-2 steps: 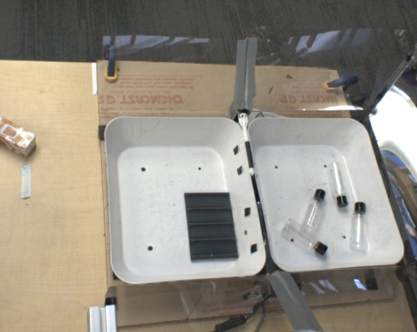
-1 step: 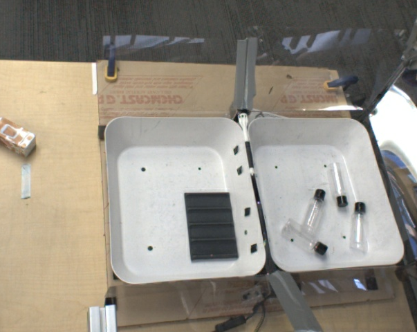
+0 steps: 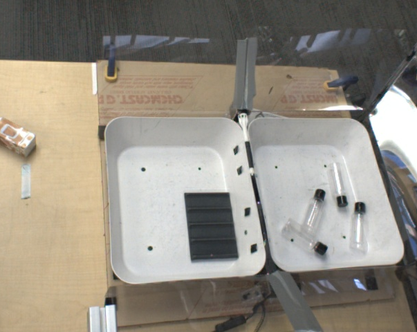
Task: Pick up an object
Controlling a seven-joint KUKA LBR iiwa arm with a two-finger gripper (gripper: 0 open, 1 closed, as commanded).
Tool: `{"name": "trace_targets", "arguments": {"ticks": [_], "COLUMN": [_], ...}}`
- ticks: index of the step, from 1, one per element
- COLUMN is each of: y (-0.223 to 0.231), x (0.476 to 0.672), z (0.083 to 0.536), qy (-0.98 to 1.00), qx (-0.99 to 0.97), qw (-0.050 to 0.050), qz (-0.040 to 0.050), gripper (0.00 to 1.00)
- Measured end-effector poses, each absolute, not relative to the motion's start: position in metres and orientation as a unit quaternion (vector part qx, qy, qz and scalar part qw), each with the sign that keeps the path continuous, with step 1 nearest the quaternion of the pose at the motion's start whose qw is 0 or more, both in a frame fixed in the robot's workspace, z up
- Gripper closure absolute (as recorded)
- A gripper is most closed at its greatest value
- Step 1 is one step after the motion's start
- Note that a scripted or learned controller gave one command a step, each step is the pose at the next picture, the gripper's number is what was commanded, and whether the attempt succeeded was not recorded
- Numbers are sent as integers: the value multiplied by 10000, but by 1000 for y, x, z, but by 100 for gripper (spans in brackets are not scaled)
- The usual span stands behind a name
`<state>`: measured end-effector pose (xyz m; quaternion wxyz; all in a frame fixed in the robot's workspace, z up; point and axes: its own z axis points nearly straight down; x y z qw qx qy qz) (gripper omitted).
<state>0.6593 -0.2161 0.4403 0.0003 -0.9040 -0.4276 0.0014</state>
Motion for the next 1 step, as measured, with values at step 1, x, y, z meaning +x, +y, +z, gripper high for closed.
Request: {"name": "trace_targets", "arguments": {"ticks": [1], "y": [-188], "x": [655], "z": [440], "qy": [-4476], "qx": [-8942], "qw": [9], "qz": [21], "gripper": [100]}}
